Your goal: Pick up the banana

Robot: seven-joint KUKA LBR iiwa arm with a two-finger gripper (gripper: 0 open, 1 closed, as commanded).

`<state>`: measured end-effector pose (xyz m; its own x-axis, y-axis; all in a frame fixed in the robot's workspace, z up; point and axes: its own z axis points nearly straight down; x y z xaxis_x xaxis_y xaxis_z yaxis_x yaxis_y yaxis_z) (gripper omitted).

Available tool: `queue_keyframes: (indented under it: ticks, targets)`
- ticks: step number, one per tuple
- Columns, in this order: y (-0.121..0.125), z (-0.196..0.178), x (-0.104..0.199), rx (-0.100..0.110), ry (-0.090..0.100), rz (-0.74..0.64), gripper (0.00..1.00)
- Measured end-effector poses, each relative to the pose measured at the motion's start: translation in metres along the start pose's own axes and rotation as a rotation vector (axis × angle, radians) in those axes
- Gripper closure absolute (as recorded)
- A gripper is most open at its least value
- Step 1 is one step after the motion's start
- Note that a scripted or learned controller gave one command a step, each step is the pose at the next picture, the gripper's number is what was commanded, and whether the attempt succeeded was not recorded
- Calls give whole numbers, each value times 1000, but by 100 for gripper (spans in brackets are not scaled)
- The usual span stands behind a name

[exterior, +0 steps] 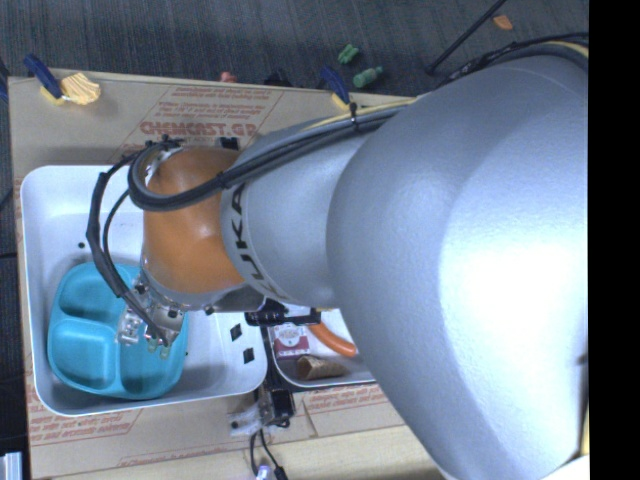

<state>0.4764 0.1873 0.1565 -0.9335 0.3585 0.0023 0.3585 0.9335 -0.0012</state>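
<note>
White left bin bears blue tray.

Tray in left bin — carrot right

Blue divided tray at 7 o'clock in left white bin. Orange carrot-like item, brown piece in right bin, 6 o'clock.

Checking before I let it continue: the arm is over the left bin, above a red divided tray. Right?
Not quite. The camera view shows the arm over the left bin, but the divided tray under it is blue, not red.
</note>
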Motion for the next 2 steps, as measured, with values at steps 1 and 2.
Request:
queue_keyframes:
  ticks: [1, 2]
  targets:
    - [1, -10, 0, 0, 0, -6, 100]
    - [2, -20, -1, 0, 0, -13, 100]
